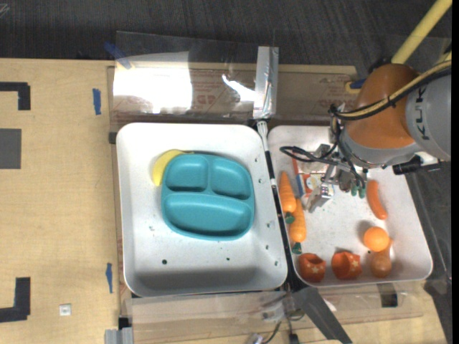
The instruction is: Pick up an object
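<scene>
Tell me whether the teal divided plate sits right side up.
Right side up: the teal divided plate shows three hollow compartments, lying in the left bin.

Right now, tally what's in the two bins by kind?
Left bin:
Teal tray: 1
Yellow item under it: 1
Right bin:
Carrots: 3
Tomatoes: 2
Orange: 1
Brown round fruit: 1
Total: 9

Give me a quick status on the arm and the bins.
Gripper low in right bin, nothing seen between fingers. Nearest: toy carrots along the left wall. Tomatoes, orange at front edge. Teal divided plate in left bin.
</scene>
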`<act>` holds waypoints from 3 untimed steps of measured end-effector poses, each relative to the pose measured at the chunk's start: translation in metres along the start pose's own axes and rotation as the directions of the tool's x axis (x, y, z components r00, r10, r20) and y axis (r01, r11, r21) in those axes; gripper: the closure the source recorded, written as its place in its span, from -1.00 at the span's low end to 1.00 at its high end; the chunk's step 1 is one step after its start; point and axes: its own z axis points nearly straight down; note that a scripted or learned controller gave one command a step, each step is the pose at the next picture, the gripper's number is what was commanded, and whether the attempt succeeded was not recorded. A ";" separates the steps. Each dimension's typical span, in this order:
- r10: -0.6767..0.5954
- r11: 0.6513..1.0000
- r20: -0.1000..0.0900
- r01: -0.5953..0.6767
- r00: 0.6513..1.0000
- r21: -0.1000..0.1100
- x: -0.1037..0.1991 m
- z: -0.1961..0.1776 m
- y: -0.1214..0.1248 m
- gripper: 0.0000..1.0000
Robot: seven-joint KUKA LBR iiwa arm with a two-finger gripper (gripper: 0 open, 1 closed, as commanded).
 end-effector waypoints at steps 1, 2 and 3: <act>0.096 0.995 0.001 -0.096 0.995 0.000 0.012 -0.001 -0.013 -1.00; 0.257 0.966 -0.025 -0.257 0.966 0.014 0.035 0.010 -0.018 -1.00; 0.255 0.967 -0.023 -0.254 0.967 0.015 0.049 0.009 -0.011 -1.00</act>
